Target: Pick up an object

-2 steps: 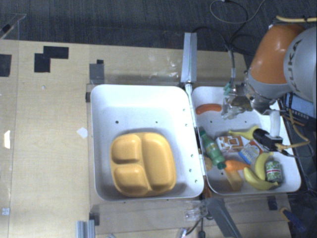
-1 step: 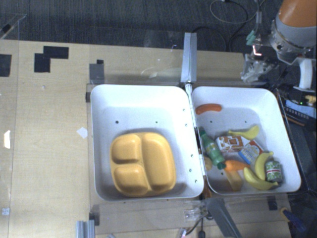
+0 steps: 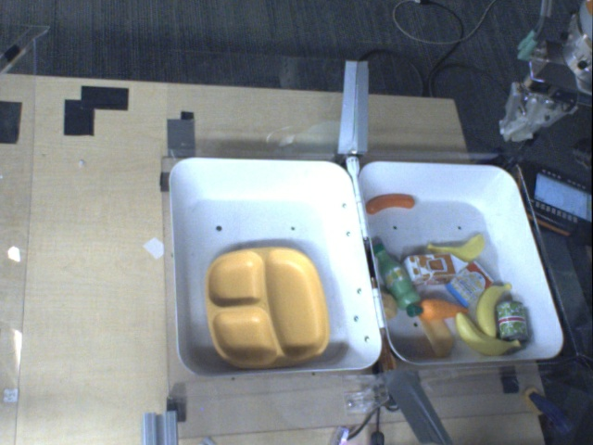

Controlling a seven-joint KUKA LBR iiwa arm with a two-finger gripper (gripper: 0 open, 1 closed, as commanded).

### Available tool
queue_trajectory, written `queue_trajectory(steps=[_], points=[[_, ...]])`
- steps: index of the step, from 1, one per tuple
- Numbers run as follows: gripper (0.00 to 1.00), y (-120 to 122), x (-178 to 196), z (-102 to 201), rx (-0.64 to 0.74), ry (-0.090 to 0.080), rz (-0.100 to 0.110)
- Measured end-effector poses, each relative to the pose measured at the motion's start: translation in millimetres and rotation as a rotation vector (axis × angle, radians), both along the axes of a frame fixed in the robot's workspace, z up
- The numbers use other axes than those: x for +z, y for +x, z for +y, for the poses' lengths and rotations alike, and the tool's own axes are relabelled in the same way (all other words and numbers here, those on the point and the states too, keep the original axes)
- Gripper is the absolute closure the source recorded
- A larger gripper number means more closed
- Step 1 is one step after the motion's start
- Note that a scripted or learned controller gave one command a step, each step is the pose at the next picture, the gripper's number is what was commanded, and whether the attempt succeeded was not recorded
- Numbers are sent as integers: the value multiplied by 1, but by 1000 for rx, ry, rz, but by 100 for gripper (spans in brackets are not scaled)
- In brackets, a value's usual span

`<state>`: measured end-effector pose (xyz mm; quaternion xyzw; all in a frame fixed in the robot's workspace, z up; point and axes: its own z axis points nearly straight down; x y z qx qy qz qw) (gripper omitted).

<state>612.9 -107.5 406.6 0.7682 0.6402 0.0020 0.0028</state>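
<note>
My gripper (image 3: 526,119) hangs at the upper right, beyond the far right corner of the right bin (image 3: 519,202), well above and away from everything in it. The right bin holds an orange sausage (image 3: 390,203) near its back wall. A green bottle (image 3: 398,282) lies along its left wall. Close to the middle are a small yellow banana (image 3: 460,247) and a red and white carton (image 3: 443,269). In the front right corner a larger banana (image 3: 482,327) curls around a small can (image 3: 511,321). An orange piece (image 3: 442,311) lies in front of the carton.
A yellow divided tray (image 3: 269,304) lies in the left bin (image 3: 250,193). A metal post (image 3: 355,109) stands behind the seam between the bins. Cables (image 3: 435,26) run over the dark floor behind the bench.
</note>
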Motion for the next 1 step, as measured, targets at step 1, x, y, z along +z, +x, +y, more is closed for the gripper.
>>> queue_trajectory(steps=[1], points=[[100, -15, -137, -66, -23, 0, 4]])
